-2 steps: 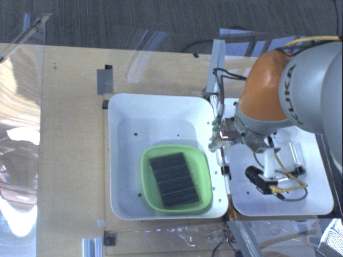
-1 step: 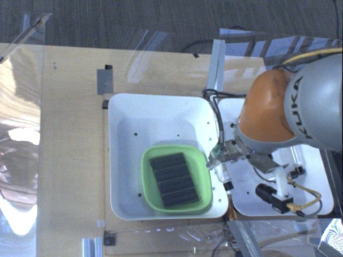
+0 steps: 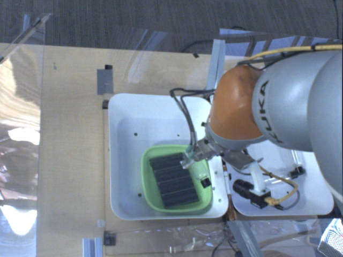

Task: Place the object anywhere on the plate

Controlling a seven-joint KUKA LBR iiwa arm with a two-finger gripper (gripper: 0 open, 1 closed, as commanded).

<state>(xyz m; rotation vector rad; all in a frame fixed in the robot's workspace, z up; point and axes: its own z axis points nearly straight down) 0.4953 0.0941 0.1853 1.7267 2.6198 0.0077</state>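
While the black ribbed flat block [image 3: 172, 180] lies on the green square plate [image 3: 146, 176] in 1 white bin [image 3: 128, 116], the end effector [image 3: 191, 159] hangs over the plate's top corner. I cannot tell if it is apart or together.

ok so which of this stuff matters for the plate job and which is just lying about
In the job:
- green plate
- dark ribbed slab lying on the plate, likely the object
- gripper, over the plate's right side

Just lying about:
- small black bit at the plate's right rim
- left bin
- right bin
- grey clamp on the bench
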